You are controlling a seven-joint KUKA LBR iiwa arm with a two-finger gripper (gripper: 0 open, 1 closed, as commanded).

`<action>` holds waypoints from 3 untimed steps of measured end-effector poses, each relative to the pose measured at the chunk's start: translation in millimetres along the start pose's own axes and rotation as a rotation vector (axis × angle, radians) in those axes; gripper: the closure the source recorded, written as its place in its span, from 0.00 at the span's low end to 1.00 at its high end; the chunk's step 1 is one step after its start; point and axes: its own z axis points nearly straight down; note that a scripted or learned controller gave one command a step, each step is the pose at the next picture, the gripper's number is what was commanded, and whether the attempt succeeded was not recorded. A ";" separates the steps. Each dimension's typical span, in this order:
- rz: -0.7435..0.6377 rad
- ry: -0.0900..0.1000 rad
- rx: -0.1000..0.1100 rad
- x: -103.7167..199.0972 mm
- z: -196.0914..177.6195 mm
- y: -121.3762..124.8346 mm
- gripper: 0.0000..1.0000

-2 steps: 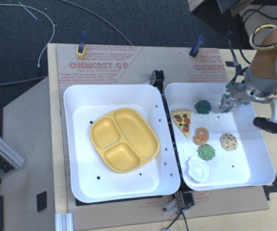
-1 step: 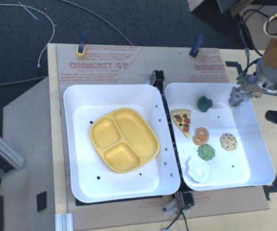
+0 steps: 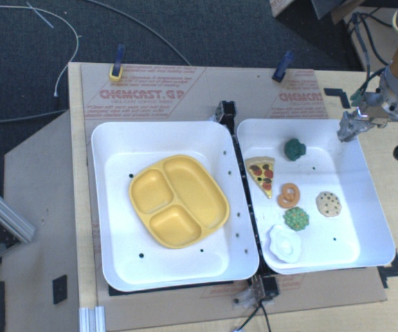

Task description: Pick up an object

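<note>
Closest to me, at the near edge of the right bin (image 3: 375, 206), a white fried-egg toy (image 3: 284, 243) sits tucked into the corner, with a light green broccoli piece (image 3: 296, 218) just beyond it, almost touching. A little further in lie an orange pretzel ring (image 3: 288, 195) and, off to its right, a chocolate-chip cookie (image 3: 329, 203); a pizza slice (image 3: 261, 172) rests by the wall shared with the other bin. Furthest back in that bin is a dark green broccoli piece (image 3: 295, 149), standing apart from the rest. The toys look scattered loosely, probably so each leaves some room for a grasp.

The left bin (image 3: 109, 151) holds a yellow divided plate (image 3: 178, 200), lying flat and turned at an angle, its three compartments bare.

Blue clamps (image 3: 118, 62) at the far edge pin the cardboard sheet (image 3: 205, 88) to the desk, likely to stop it sliding.

The gripper (image 3: 351, 125) hangs at the right bin's far right corner, over the rim, with nothing between its fingers; I cannot tell whether they are apart or together. No pick has begun, I'd judge.
</note>
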 end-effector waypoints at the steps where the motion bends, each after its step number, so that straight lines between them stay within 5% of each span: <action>1: 0.000 -0.001 -0.002 3.2 -62.5 -4.7 1.00; 2: -0.001 -0.001 -0.001 3.1 -109.1 -3.1 1.00; 3: -0.003 0.003 0.008 46.3 -100.1 -2.1 1.00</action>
